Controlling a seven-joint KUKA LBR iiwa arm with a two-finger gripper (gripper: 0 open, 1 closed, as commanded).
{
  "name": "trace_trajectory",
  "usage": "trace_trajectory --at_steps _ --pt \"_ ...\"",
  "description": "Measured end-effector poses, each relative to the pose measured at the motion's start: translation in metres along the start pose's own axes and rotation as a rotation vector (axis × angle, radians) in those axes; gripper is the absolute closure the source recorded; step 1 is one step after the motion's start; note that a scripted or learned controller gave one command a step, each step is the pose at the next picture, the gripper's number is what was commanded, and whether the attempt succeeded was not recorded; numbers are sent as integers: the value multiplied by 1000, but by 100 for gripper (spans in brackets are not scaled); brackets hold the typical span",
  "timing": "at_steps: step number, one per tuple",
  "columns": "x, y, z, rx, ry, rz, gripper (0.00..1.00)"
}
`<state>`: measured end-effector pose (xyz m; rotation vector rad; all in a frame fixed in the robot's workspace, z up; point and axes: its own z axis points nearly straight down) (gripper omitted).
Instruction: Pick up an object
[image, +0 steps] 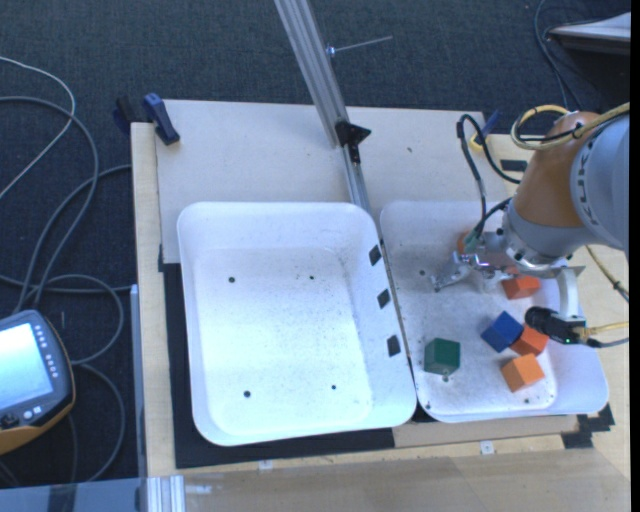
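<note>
Holding blocks, right bin (420, 225), green cube (442, 355)

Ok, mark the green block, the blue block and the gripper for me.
green block (442, 355), camera view, on its top face.
blue block (501, 331), camera view, on its top face.
gripper (447, 279), camera view, at its metal fingertips.

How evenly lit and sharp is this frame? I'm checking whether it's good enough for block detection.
Camera view: soft, even light, no harsh glare on the left bin; the green block and blue block read crisply with faint shadows; the tool looks slightly smeared, its shape hard to resolve.
</note>
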<state>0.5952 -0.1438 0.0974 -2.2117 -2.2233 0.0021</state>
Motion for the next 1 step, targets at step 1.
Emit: trace_trajectory --at_steps 1 --pt "-21 70 -2 79 11 17 0"
